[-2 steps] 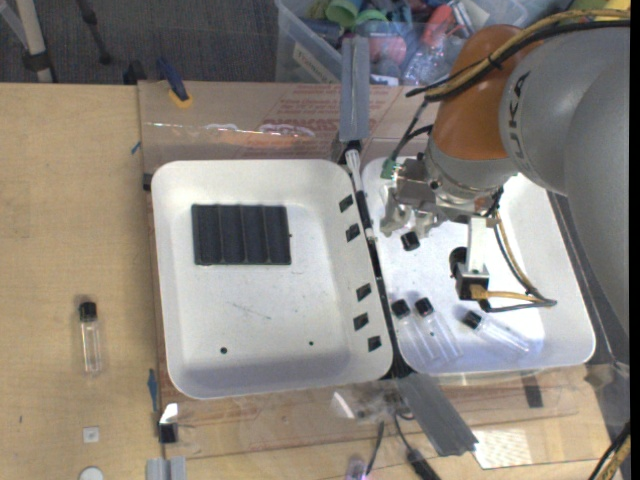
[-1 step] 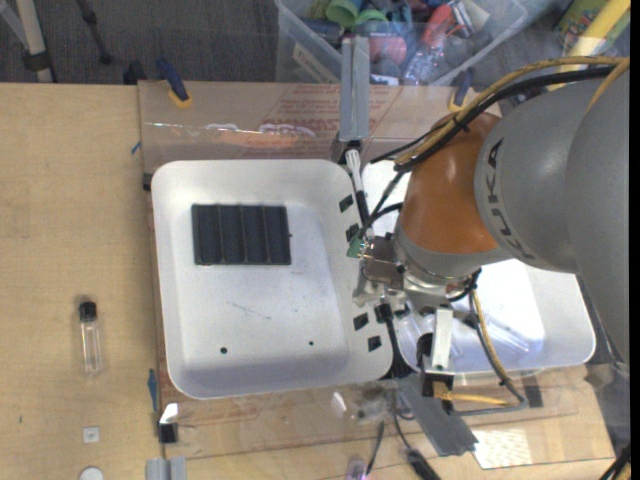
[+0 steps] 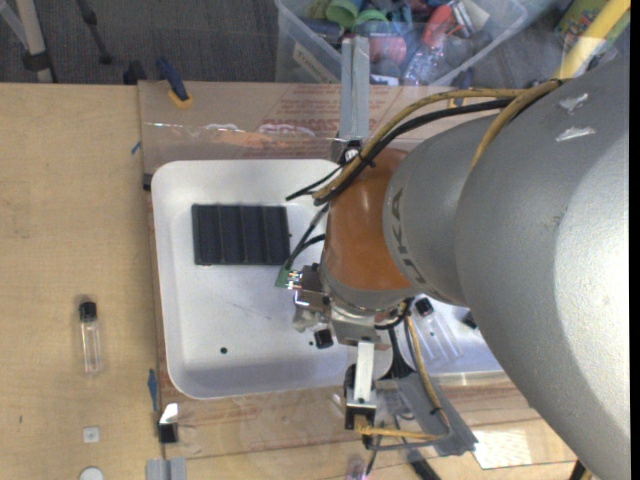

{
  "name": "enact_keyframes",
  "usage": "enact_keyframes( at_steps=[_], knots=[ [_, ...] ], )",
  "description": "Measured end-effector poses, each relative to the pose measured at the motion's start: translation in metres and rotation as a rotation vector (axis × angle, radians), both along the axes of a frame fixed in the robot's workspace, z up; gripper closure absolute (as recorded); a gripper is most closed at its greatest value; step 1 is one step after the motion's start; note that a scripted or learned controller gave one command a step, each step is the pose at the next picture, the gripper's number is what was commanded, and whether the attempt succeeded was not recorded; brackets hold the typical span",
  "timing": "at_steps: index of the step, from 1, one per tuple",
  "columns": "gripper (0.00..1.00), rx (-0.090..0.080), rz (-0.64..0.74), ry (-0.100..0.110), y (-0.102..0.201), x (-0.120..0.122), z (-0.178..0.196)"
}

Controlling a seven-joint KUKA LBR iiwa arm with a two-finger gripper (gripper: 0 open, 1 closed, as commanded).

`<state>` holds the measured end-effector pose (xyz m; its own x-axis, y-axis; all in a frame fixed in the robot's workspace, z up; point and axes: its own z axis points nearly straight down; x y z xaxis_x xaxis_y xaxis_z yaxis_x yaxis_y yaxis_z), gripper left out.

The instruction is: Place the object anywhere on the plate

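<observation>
black ribbed rectangular slab (image 3: 240,234) lies flat in the left shallow white bin (image 3: 165,298), its long axis running left to right. you have it near, left and slightly far of the gripper (image 3: 322,313), whose opening you cannot tell from above.

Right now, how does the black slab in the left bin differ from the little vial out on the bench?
The black slab is dark, wide and ribbed; the vial is clear, slim and black-capped. The black slab lies inside the white bin; the vial lies on the wooden bench left of it. The black slab is far larger than the vial. Both lie flat.
</observation>
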<state>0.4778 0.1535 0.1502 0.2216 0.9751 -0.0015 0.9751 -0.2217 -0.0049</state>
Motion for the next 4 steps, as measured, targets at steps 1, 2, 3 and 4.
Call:
enact_keyframes(
  at_steps=[1, 2, 3, 4],
  knots=[
    [1.00, 0.004, -0.329, -0.010, 0.019, 0.004, -0.060],
    [1.00, 0.009, 0.009, -0.014, -0.003, 0.004, -0.060],
    [1.00, 0.006, -0.171, -0.019, 0.068, 0.005, -0.060],
    [1.00, -0.002, -0.316, -0.002, 0.002, 0.055, -0.039]
  ],
)
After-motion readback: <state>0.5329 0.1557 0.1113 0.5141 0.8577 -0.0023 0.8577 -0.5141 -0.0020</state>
